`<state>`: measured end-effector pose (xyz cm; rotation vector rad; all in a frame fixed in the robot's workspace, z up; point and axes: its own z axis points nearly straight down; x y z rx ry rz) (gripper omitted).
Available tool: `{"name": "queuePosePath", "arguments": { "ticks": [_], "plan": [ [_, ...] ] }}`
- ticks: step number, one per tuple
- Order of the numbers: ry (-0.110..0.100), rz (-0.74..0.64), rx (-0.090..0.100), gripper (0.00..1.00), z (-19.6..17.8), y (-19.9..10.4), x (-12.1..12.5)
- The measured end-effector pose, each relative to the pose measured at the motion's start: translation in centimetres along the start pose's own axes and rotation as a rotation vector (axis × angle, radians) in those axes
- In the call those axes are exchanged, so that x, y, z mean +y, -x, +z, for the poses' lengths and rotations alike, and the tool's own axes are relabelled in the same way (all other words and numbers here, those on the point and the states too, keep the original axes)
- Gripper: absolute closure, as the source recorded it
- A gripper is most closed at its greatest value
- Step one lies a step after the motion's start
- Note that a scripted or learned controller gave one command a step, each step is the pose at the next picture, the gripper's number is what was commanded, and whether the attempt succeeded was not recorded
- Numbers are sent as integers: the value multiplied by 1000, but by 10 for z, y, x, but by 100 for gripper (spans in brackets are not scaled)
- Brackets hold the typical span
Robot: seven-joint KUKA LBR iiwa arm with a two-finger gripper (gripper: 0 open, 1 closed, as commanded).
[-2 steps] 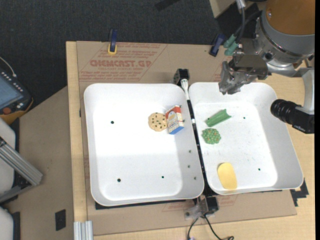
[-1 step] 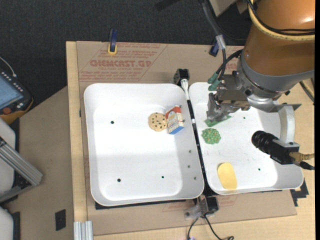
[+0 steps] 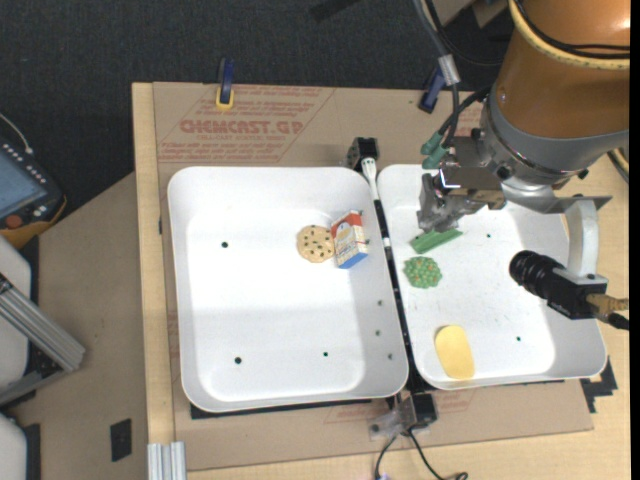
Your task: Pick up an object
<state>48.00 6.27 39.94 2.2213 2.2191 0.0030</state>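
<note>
Where the gripper [image 3: 438,223] hangs, a green strip [image 3: 437,239] lies.

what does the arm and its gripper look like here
The arm is a thick rounded body: a glossy orange band on top, grey metal below, with a thin pale ring between them. Dark cables run along its upper side. The gripper is a small, dark grey metal assembly with green connector pieces on its side, and the fingers are short and dark.
</note>
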Motion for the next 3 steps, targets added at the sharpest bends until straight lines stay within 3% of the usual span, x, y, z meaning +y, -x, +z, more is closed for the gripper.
{"name": "queuePosePath", "arguments": {
  "ticks": [3],
  "plan": [
    [7,1,0,100,-31,-1,2]
  ]
}}
